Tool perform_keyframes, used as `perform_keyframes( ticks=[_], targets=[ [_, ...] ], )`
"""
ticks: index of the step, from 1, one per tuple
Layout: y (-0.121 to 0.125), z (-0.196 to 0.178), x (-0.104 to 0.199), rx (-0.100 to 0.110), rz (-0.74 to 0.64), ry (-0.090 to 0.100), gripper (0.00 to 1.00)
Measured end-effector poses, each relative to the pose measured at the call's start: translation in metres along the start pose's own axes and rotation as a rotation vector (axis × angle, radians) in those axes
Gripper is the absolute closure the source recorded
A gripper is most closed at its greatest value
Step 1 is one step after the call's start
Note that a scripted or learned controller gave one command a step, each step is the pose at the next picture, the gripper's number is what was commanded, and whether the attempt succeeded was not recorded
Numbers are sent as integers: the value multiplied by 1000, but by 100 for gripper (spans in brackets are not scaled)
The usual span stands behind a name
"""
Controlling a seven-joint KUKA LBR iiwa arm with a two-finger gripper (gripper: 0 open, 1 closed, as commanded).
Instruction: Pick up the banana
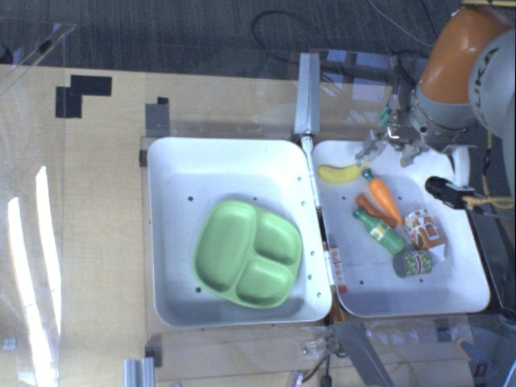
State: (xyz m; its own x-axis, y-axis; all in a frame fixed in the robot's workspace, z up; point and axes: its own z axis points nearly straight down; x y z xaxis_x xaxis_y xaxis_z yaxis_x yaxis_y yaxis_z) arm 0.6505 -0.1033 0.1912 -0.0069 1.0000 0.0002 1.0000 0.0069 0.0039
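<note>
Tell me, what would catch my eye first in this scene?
Probably the big green divided plate lying in the left white bin. Next, the grey arm's orange band at upper right, with its gripper hovering over the right bin, near a yellow banana beside an orange carrot.

Even, bright overhead light; soft focus overall, fine detail mushy. White glare streaks on the surface (48, 240) at its left edge. Soft shadow under the green tray (248, 253). Floor at top dim, slightly noisy.
</note>
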Motion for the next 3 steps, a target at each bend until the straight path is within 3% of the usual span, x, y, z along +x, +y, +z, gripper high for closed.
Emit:
perform_keyframes(
  ticks=[1, 2, 3],
  targets=[
    [23, 82, 6, -21, -180, -6, 0],
    [23, 86, 4, -10, -351, -12, 0],
    [24, 86, 2, -10, -344, -5, 0]
  ],
)
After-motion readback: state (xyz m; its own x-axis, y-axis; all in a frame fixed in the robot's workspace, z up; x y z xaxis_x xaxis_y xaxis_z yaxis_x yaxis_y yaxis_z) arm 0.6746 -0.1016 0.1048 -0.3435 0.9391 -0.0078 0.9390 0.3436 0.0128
